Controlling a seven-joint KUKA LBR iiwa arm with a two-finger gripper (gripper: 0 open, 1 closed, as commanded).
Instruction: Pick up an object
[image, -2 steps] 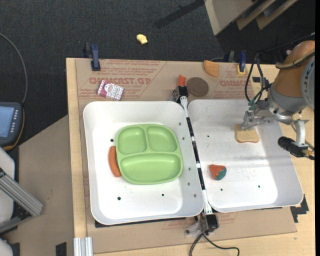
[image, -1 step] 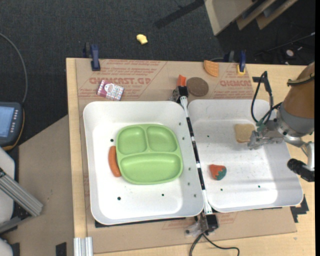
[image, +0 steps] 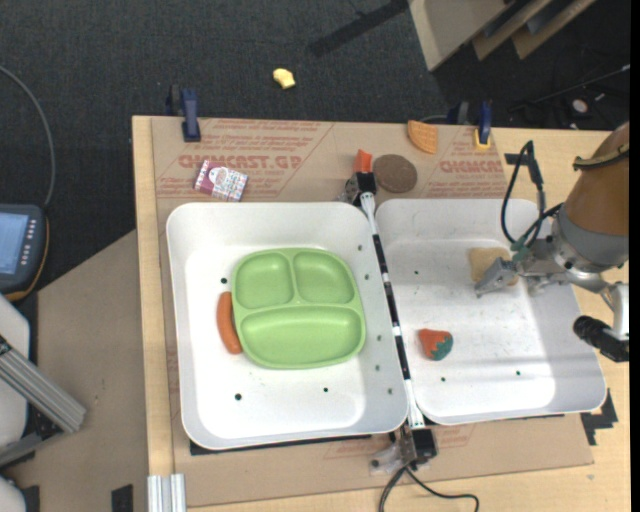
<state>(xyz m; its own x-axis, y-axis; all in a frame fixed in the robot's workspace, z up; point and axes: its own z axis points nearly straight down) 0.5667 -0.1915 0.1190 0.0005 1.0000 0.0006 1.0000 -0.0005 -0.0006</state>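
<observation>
Over the right bin, tool beside a tan block, grip state unclear.

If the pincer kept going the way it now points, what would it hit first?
Probably the tan block lying just ahead of the pincer in the right bin; depth is unclear from this single view.

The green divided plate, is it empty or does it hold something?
Empty. The green divided plate shows three bare compartments; the orange carrot lies beside its left edge.

Even bright overhead light; white bins near overexposed, soft shadows under green plate and arm; floor dim; focus sharp, slight grain.
</observation>
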